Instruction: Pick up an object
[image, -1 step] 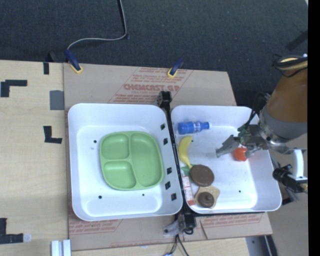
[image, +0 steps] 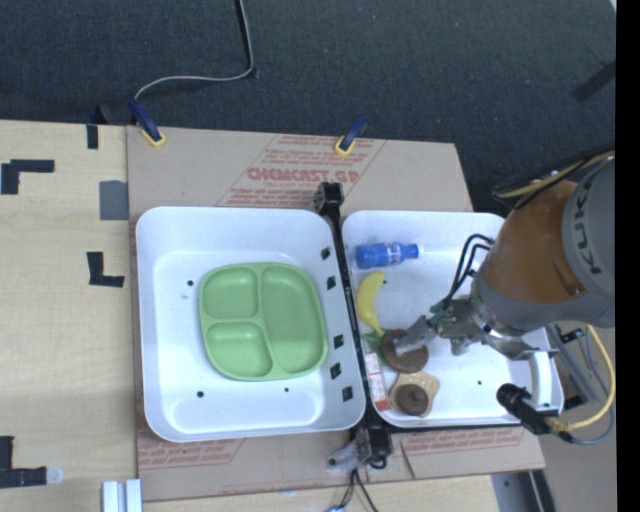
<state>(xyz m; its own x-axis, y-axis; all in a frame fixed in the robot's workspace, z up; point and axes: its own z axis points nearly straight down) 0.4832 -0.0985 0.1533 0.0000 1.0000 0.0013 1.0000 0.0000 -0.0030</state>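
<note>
Right bin (image: 470, 400): claw (image: 418, 338) low over brown round object (image: 408, 352).
Claw's grip cannot be told. Object lies near bin's left wall, below banana (image: 371, 300); blue bottle (image: 386, 254) at far-left corner.

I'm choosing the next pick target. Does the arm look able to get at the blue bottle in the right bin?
Probably yes. The blue bottle lies on its side at the far end of the right bin, nothing on top of it. The banana sits just below, apart from it. The gripper hovers nearby in that bin.
</note>
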